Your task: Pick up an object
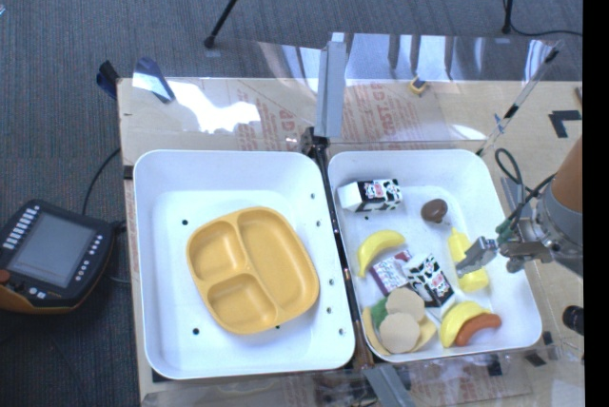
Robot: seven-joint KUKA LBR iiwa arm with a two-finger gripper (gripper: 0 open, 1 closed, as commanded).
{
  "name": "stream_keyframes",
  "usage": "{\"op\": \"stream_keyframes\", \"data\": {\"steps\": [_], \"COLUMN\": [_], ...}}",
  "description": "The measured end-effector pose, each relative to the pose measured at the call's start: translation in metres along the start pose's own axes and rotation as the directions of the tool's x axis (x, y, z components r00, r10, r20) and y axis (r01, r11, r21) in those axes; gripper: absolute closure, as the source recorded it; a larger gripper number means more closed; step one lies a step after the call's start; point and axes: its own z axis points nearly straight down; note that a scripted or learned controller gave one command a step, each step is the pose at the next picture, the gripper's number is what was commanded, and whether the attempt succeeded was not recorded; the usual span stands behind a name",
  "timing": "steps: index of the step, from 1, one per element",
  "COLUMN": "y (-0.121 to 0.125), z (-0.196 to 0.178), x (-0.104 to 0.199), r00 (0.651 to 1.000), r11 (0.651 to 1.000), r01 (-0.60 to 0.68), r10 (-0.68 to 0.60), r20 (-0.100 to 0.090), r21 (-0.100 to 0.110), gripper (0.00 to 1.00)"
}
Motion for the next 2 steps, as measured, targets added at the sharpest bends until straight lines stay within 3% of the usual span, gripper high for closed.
{"op": "stream_keyframes", "data": {"steps": [1,2], "y": [0.036,0.042], "z": [0.066,0.076], "x": [0.027,0.023], "r00": [0.996,0.983], "r11": [0.996,0.982], "r01": [-0.084,0.182], "r10": [0.084,-0.182], "r20": [0.003,0.015], "r21": [-0.025,-0.056], "gripper": [0.0,0.0]}}
